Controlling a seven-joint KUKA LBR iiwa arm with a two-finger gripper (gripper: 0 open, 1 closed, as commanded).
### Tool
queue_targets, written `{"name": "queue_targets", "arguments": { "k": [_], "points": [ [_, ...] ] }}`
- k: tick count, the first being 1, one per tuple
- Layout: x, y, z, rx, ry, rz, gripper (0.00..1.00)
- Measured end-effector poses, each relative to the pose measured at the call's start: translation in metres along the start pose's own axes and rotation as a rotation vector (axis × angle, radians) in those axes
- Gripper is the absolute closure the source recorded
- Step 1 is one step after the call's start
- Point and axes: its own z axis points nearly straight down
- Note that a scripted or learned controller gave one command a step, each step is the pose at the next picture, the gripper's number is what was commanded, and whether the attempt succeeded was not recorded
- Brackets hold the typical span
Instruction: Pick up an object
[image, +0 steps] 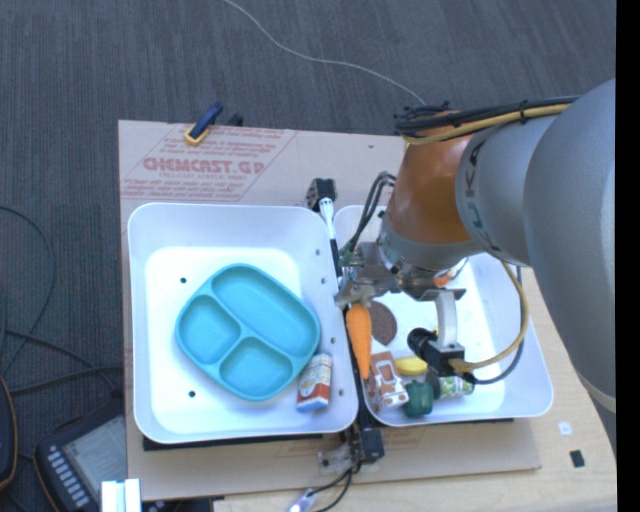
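A blue 3-compartment tray (247, 330) lies flat in the left bin (150, 300), a small carton (315, 383) tipped against its lower right edge. In the right bin (525, 385), likely pick targets crowd the near left corner: a carrot (358, 335) along the wall, a brown disc (384, 324), a green piece (420, 398). The arm (440, 200) hangs over them, wrist low for a grasp; whether the gripper is open or closed cannot be told.

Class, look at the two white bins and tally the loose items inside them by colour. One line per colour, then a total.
Blue: 1, the divided plate
Orange: 1, the carrot
Brown: 1, the round piece
Yellow: 1, the small piece
Green: 1, the pepper
Red and white: 1, the can
Total: 6 that I can make out
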Motion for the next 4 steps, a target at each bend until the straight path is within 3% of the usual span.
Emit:
{"name": "queue_targets", "arguments": {
  "k": [2, 3, 4],
  "points": [
    [-0.001, 0.0, -0.019, 0.001, -0.001, 0.0, 1.0],
    [0.081, 0.006, -0.015, -0.002, 0.0, -0.001, 1.0],
    [0.081, 0.006, -0.025, 0.0, -0.001, -0.002, 1.0]
  ]
}}
